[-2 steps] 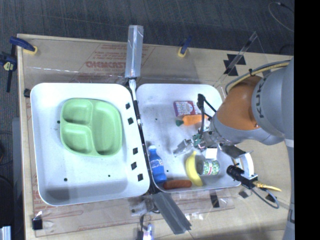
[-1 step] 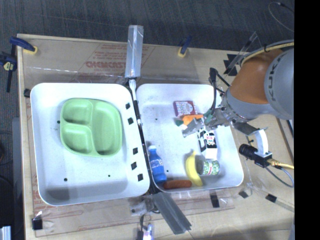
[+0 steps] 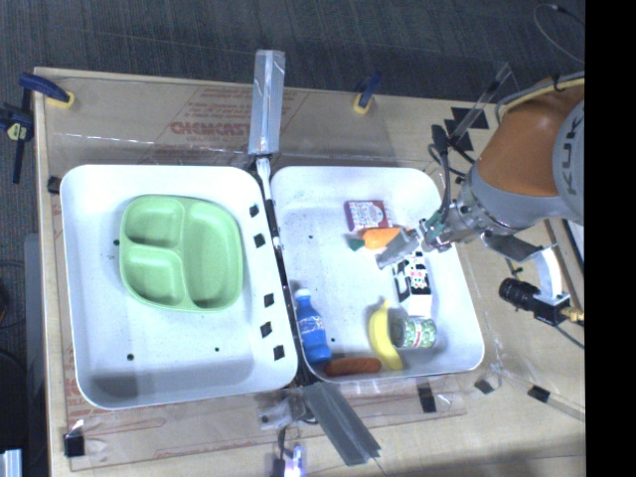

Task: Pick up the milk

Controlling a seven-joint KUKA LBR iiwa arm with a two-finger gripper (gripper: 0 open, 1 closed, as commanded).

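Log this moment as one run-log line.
task: pick up milk | gripper: right bin, above milk carton | hold: not confirmed | beside: carrot, banana, can

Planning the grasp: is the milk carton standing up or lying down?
Lying down: the milk carton rests flat on the right bin's floor, its black-and-white side facing up.

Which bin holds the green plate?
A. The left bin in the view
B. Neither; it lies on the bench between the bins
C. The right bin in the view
A: the green plate lies inside the left bin, while the right bin holds the milk, the bottle, the banana and other small things.
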